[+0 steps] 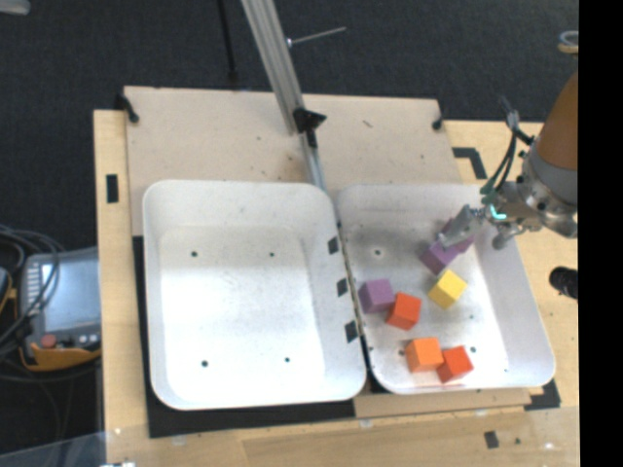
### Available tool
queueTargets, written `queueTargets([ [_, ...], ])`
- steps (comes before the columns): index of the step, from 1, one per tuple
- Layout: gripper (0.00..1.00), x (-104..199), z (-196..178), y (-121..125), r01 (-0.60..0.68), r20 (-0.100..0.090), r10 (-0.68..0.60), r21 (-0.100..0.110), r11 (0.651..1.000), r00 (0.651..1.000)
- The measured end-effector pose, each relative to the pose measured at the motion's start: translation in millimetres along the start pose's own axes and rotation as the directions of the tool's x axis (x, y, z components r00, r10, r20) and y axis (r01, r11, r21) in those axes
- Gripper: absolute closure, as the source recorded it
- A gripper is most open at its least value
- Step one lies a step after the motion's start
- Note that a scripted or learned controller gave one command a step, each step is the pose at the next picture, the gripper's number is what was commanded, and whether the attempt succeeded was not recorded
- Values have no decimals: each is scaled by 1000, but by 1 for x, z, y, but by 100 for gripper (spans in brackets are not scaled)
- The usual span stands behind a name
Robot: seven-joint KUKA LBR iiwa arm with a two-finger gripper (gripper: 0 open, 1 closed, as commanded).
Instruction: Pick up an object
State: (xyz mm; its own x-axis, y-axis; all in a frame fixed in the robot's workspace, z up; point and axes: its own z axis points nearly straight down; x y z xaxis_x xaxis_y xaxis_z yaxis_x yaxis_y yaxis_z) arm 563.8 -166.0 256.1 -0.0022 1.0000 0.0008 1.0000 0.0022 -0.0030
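Look to the right-hand shallow white bin (506, 290) — your claw (465, 230) hangs low over its upper part, reaching in from the right on the grey arm with the orange band (557, 139). Whether the claw is spread or closed you cannot tell from this view, nor whether it grips anything. Directly under and just below-left of its tip lies a small purple block (443, 255), touching or nearly touching the claw. Just below that sits a yellow cube (449, 288). Further left lie a second purple cube (377, 294) and an orange-red cube (405, 310), side by side. Near the bin's lower edge sit an orange cube (422, 354) and a red cube (455, 363) — also touching. The left white bin (243, 290) lies alongside on the tan surface (224, 134).
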Motion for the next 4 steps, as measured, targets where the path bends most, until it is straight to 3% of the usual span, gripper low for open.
queueTargets([
  [1,0,0,-2,1,0,1,0,-5,1000,1000],
  [3,0,3,113,-8,-4,2,4,1,1000,1000],
  [4,0,1,134,-6,-3,4,3,-9,1000,1000],
])
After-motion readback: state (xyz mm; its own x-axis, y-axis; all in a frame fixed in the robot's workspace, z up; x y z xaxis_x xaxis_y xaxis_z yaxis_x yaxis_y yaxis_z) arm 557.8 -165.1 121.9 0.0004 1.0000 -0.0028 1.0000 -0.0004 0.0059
